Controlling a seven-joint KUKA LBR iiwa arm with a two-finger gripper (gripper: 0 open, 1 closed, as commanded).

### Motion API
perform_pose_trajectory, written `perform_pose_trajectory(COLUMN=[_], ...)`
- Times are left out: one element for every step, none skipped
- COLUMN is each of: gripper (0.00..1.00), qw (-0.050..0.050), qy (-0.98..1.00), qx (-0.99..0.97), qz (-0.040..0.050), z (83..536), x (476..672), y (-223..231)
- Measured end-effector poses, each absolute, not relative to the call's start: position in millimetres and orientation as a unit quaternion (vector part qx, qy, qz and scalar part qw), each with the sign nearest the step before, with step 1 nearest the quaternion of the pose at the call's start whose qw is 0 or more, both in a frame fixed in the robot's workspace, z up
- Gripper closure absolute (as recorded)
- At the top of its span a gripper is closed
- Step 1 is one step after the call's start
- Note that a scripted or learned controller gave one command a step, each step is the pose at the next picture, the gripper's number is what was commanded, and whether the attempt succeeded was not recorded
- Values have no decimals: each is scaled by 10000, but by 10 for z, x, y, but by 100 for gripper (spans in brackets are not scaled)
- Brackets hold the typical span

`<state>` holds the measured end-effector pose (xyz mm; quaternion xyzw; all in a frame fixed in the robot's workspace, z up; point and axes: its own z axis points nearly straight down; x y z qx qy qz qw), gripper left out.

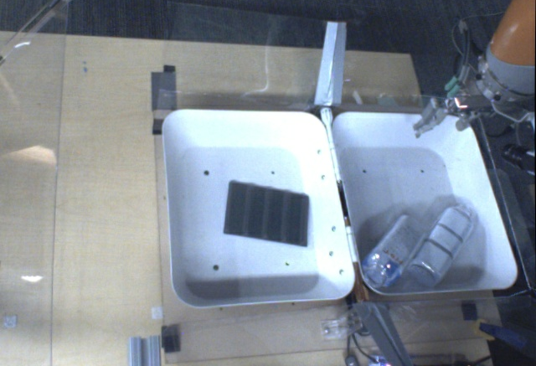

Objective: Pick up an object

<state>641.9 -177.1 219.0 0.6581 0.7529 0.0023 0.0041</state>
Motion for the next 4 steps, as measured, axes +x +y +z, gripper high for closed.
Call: perform_pose_trajectory(gripper=[0,0,0,0], qw=[20,61,87,66], qy=[8363,8642,9132,8825], qx=[5482,5031,4073,4703], qz=[13,18,26,38], z=[945,897,906,896], x=[5821,5226,5129,5714], y=[-1895,-2065,-1382,-949])
